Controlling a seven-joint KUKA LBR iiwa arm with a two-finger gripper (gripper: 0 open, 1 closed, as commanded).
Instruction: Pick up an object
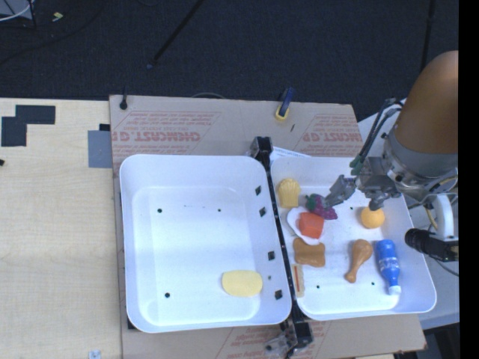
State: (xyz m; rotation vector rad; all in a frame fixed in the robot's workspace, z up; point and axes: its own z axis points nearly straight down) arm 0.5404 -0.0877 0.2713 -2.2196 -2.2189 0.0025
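Gripper: low over the right bin, beside the purple toy; I cannot tell its opening or hold.
Done: nothing visibly lifted.
Left: grasp, raise.

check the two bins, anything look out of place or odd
One thing stands out: a flat yellow piece lies alone in the left bin, while all the other toys crowd the right bin. Nothing looks spilled or broken. The pincer is low beside the purple toy.
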